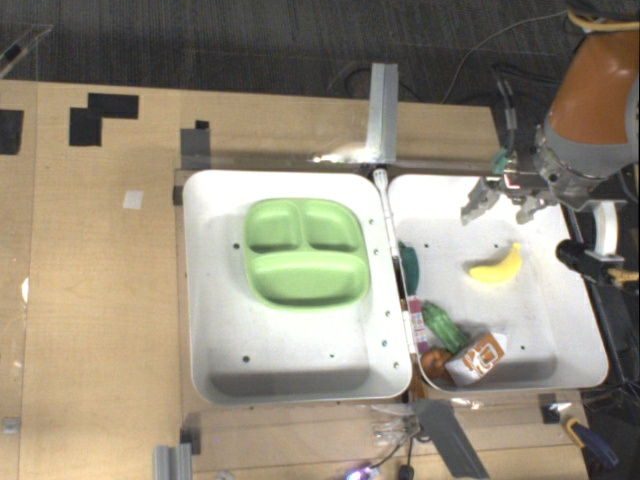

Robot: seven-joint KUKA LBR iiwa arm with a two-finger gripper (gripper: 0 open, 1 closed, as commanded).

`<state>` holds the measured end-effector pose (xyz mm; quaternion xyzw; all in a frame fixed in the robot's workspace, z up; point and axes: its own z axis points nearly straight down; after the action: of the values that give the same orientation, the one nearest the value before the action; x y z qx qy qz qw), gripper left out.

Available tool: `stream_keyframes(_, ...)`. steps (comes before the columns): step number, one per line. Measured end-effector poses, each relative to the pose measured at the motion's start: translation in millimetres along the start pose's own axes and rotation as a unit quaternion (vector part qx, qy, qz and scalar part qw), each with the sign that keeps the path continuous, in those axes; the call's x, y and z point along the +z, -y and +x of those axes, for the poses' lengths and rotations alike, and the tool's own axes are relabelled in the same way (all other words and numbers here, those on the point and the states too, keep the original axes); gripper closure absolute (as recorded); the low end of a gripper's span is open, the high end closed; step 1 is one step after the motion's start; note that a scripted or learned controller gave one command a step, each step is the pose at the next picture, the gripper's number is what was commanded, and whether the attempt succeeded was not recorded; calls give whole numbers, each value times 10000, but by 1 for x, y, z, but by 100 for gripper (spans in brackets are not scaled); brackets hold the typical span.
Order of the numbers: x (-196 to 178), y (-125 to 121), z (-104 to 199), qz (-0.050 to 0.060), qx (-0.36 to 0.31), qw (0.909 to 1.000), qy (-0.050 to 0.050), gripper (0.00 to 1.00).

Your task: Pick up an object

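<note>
Yellow banana lies just below the open hand.

A yellow plastic banana lies flat on the floor of the right white bin, its curve bowed toward the bin's near side, one tip raised toward the far right. At the near left of that bin, a cluster crowds together: a green bottle-like object lying tilted, a white and orange packet just beside it, and a brown rounded item touching both, against the bin's wall
</note>
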<state>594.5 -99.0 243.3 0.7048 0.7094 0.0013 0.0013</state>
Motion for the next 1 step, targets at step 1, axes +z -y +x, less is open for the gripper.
stream_keyframes(1, 137, 15, -56, -110, 722, 9973, 33, 0)
